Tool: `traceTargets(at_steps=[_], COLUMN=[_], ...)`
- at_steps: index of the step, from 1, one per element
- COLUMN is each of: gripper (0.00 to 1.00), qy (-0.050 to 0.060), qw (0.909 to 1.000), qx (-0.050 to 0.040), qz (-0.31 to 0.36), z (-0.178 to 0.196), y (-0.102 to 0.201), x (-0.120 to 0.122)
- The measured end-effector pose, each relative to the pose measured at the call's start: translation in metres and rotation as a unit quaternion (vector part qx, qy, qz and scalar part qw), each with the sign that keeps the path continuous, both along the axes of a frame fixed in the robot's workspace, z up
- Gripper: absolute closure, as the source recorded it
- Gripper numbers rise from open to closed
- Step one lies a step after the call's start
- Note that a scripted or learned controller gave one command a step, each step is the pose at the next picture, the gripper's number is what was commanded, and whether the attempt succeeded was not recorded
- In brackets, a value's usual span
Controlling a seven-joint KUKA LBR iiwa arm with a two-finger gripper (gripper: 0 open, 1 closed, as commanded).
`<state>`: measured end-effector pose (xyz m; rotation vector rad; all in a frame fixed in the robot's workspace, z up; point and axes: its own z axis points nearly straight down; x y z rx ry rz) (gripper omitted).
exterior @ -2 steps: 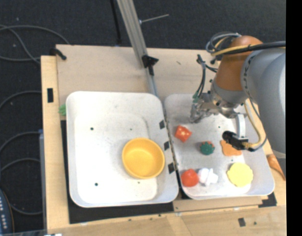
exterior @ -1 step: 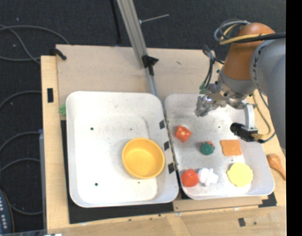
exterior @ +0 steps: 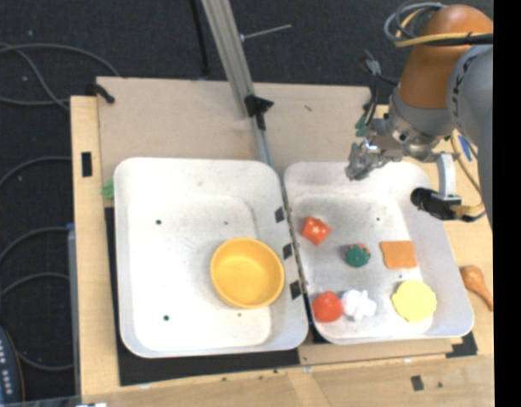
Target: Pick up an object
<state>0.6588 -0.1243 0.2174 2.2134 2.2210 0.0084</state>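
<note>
Tabletop point(exterior: 184, 117), tan, bore two shallow white bins side by side. Left bin point(exterior: 159, 202): one yellow bowl point(exterior: 246, 273), near its right wall. Right bin point(exterior: 328, 185): small red-orange block point(exterior: 315, 230); green round piece point(exterior: 356, 256); orange flat square point(exterior: 399, 254); red ball point(exterior: 327, 307) touching a white lump point(exterior: 358, 303); yellow disc point(exterior: 412, 301). End effector point(exterior: 360, 164) hung over the right bin's far edge, well apart from every item, carrying nothing; whether it was apart or together I could not tell. Advice, as judgement: choose the red-orange block, nearest and standing alone; descend straight, straddle it squarely, and avoid the touching pair.
</note>
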Motion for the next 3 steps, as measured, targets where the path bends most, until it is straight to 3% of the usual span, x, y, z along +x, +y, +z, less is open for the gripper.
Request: traceTargets(at_steps=[1, 2, 3], gripper=[1.00, 1.00, 1.00], qy=[0.002, 0.004, 0.004], qw=[1.0000, 1.0000, 1.0000], qx=[0.0006, 0.0002, 0.0003], qz=[0.001, 0.001, 0.001], z=[0.025, 0.023, 0.016], y=[-0.001, 0.049, 0.096], x=[0.001, -0.016, -0.017])
